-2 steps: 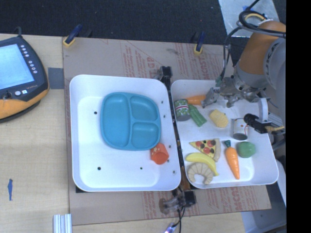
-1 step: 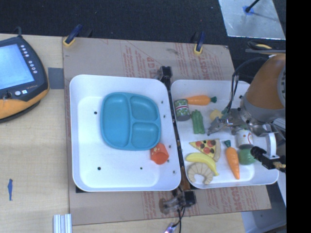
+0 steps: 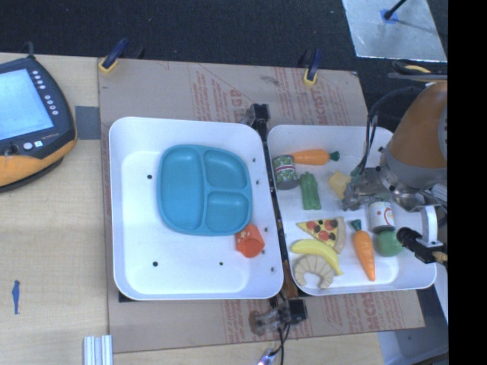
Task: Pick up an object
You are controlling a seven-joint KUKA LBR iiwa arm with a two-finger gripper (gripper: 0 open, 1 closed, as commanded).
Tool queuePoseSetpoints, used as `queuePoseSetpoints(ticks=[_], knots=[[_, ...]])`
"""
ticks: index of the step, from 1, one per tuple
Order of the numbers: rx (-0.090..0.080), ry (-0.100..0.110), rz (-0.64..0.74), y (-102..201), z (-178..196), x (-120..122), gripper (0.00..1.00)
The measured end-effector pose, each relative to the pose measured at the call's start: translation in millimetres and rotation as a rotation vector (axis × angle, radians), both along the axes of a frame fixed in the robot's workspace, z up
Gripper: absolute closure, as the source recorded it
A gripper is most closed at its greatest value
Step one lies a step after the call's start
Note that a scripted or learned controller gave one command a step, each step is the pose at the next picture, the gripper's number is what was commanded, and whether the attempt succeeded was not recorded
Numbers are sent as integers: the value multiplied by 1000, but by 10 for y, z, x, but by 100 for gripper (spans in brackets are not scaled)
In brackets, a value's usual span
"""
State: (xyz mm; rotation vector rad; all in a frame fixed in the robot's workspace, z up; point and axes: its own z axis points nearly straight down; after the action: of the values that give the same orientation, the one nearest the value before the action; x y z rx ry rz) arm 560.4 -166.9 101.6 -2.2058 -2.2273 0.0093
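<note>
The right bin (image 3: 411, 281) holds several toy foods: a small can (image 3: 285, 171), an orange carrot (image 3: 312, 157), a green pickle (image 3: 310, 191), a yellow piece (image 3: 338, 182), a pizza slice (image 3: 323, 230), a banana (image 3: 316, 253), a croissant (image 3: 313, 271), a second carrot (image 3: 364, 254) and a green ball (image 3: 386, 242). My gripper (image 3: 358, 193) hangs low over the right bin's middle, just right of the yellow piece and above the second carrot. The arm's grey and orange body (image 3: 418, 143) covers the bin's far right.
The left bin (image 3: 133, 226) holds a blue divided plate (image 3: 205, 188) and a small red cup (image 3: 249, 242) near its right wall. A teach pendant (image 3: 30, 120) lies on the bench at far left. Clamps (image 3: 308, 65) pin the cardboard's back edge.
</note>
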Motion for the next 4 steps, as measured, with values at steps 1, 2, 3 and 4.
queuePoseSetpoints(ticks=[1,2,3,4], knots=[[0,0,0,0,-1,-1,0],[0,-2,-5,236,-103,951,0],[1,2,-2,230,-1,947,100],[1,2,-1,234,1,949,0]])
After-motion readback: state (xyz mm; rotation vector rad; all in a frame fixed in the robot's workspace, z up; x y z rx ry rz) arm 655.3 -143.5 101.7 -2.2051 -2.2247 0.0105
